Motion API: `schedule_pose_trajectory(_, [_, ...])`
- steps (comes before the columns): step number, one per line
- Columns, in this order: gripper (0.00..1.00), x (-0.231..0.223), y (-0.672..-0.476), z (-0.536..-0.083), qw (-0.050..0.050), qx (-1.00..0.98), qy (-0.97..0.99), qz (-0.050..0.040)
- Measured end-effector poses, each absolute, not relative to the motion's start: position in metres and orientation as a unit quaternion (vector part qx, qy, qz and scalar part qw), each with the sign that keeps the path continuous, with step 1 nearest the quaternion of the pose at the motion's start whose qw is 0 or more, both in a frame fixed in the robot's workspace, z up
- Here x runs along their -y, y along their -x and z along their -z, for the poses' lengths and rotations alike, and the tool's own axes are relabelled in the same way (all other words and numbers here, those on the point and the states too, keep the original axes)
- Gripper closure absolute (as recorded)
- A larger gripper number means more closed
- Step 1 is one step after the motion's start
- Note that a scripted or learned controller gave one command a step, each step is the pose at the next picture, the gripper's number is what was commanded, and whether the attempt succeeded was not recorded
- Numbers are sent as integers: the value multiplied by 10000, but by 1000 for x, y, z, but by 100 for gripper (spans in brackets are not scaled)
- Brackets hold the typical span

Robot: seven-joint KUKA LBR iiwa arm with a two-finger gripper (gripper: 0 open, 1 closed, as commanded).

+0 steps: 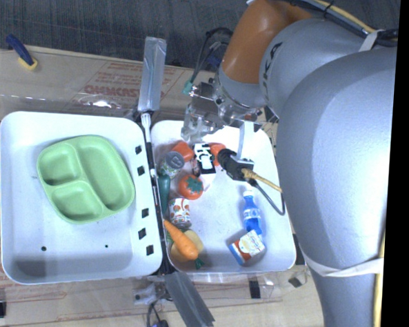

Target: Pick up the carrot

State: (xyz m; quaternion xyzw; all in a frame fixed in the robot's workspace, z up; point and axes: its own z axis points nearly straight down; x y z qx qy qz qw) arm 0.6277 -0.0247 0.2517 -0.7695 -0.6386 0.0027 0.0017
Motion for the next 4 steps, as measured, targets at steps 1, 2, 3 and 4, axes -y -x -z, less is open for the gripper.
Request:
schedule_pose_trajectory(1, [0,24,-627,-251,24,6387,7694,-33])
schedule_pose_trajectory(2, [0,70,-632,-190,36,6244,7810,-44])
schedule_pose_trajectory(3, [0,96,-587,-119,28,6467,7628,-21])
schedule_pose_trajectory(4, [0,57,-486,-189,32,6823,7310,-24])
